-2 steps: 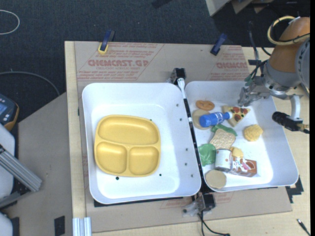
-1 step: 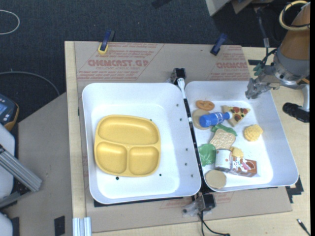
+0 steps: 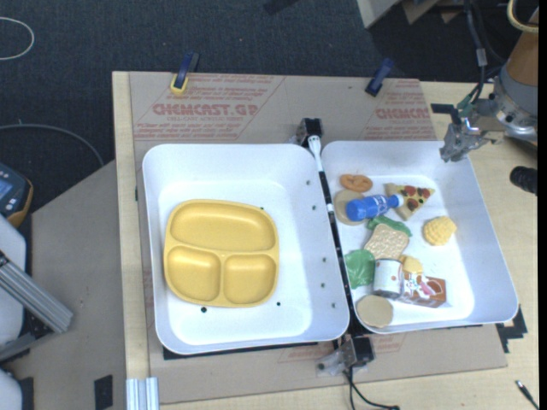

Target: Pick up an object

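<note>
Several toy foods crowd the right bin (image 3: 491,254); gripper (image 3: 453,148) hangs at its upper-right rim, nothing between the fingers, spread unreadable; corn piece (image 3: 438,229) sits apart at right-centre; go for that, descend straight, avoid the cluttered middle.

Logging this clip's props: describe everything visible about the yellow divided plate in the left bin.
The yellow divided plastic plate lies flat and upright on the floor of the left shallow white bin, roughly centred. It is a rounded rectangle with a raised rim and three compartments: one wide section along the far side and two smaller ones on the near side. It looks smooth, slightly glossy and moulded in one piece. All three compartments hold nothing, and it touches only the bin floor.
</note>
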Robot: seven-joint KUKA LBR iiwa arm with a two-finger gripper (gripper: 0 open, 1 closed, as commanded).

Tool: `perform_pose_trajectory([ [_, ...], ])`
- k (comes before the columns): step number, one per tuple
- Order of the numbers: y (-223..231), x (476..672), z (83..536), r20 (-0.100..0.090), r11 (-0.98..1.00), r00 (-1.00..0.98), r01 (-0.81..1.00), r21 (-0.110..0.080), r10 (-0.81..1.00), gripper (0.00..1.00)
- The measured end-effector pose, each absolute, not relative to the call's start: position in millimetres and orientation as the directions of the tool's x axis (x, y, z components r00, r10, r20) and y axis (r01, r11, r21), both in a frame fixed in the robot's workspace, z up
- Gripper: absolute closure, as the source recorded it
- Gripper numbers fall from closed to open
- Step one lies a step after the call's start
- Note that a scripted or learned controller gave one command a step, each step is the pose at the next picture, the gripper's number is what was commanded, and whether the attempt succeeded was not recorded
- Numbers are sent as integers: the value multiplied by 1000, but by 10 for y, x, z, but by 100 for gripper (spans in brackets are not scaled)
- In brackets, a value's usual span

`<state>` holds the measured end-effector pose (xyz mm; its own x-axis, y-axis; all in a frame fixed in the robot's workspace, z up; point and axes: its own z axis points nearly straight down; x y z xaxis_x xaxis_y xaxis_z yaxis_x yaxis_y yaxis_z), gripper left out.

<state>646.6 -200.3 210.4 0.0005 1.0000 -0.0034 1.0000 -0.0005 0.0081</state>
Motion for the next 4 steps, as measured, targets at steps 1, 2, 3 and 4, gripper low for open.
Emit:
perform_pose_trajectory([
  [1,-2007,6476,2266,-2,0,0,1000,6,1000,100],
  [2,-1560,6333,2256,2,4,-4,1000,-2,1000,100],
  [3,-1023,5998,2281,3,5,-5,1000,-3,1000,100],
  [4,-498,5757,2363,3,5,-5,1000,-3,1000,100],
])
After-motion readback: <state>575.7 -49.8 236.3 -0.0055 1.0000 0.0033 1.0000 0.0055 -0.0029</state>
